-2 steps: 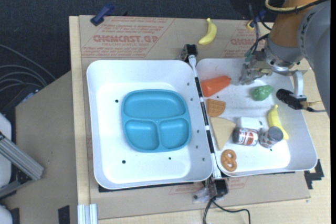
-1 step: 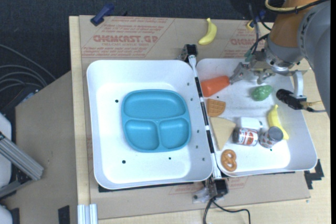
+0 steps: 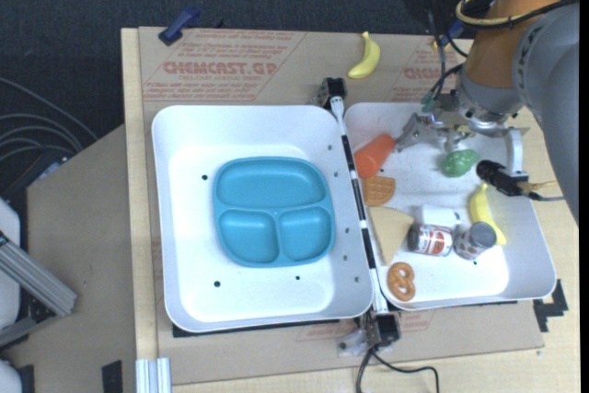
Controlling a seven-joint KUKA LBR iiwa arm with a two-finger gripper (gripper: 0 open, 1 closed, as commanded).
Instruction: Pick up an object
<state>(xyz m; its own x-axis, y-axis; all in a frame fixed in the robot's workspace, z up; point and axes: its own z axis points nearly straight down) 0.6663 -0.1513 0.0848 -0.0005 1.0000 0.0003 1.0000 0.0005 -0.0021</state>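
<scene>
My gripper [image 3: 431,138] hangs over the back of the right bin [image 3: 529,239], open, with nothing between its fingers. A green lumpy object [image 3: 457,163] lies just in front of the right finger [image 3: 453,139]. An orange cup-like piece [image 3: 373,155] lies to the left of the left finger [image 3: 407,134]. Further forward in the same bin are a yellow banana [image 3: 481,207], a small red-labelled can [image 3: 431,240] on its side, a grey round object [image 3: 479,238], a white piece [image 3: 439,216], a brown waffle-like piece [image 3: 378,190] and a pretzel [image 3: 400,280].
The left bin [image 3: 179,152] holds a blue divided plate [image 3: 272,209]. A second banana [image 3: 365,58] lies on the bench behind the bins, and a blue object [image 3: 179,25] sits at the bench's back left corner. The arm comes in from the upper right.
</scene>
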